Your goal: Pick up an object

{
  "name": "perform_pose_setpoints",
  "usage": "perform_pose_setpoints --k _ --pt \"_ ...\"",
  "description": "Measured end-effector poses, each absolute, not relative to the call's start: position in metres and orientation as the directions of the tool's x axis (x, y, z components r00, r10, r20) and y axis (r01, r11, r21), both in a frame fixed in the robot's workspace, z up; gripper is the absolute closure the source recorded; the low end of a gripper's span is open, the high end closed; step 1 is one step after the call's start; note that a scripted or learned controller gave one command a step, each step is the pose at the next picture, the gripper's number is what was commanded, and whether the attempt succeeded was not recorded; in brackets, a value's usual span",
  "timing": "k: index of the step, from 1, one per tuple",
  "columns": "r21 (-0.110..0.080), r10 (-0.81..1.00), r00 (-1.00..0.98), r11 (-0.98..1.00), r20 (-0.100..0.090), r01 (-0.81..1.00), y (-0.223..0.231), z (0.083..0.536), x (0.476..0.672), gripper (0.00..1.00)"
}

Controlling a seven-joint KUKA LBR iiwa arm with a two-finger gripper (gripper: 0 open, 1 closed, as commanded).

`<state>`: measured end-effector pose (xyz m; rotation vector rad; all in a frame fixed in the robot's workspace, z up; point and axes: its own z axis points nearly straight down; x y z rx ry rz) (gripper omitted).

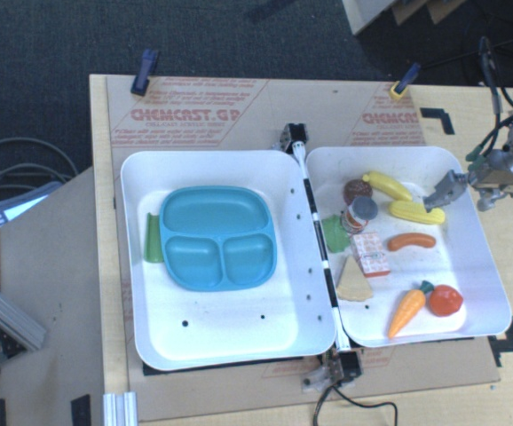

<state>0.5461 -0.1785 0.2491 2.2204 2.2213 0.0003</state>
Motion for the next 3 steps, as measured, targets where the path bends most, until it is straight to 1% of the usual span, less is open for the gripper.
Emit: perform_pose_setpoints --k 1,2,3 --pt "-0.003 1.0 -0.001 0.001 0.002 1.0 -0.155 0.181 0.595 0.0" --pt "0.0 1.0 -0.001 0.001 0.001 1.0 -0.114 0.137 0.666 0.0" --pt "0.011 1.0 -0.001 0.001 -0.004 1.0 -0.109 0.092 0.67 0.0"
